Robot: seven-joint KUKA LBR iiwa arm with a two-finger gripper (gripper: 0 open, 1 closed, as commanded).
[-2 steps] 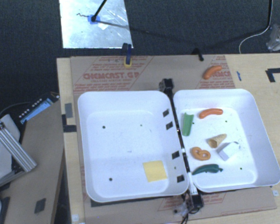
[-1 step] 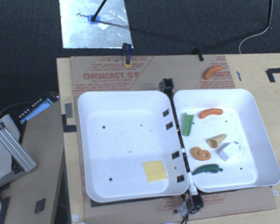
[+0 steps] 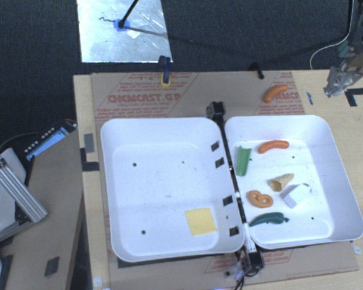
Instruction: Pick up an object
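**A:** Where does the pick stand?

**B:** Not begun, by my reading. The gripper [image 3: 339,84] hangs at the far right, above the desk [image 3: 184,89] beyond the right bin [image 3: 347,205], well apart from everything in it. Whether it is apart or together I cannot tell; it is too small and blurred.

**A:** And the candidates?

**B:** Most lie in the right bin: a green stick [image 3: 242,160] just beside the divider, an orange sausage [image 3: 273,146] near the far wall, a tan cone [image 3: 281,181], a white block [image 3: 295,195] almost touching the cone, a pretzel [image 3: 259,198], and a dark green pepper [image 3: 268,219]. A flat yellow square [image 3: 201,221] lies alone in the left bin [image 3: 119,176]. Another sausage [image 3: 276,92] sits on the desk outside the bins.

**A:** What could spoil it?

**B:** The cone, block and pretzel are close together, so going for one may knock or catch a neighbour. The green stick's place by the wall leaves little room on that side. The yellow square looks too flat to get under. The sausage and pepper could roll or slip out.
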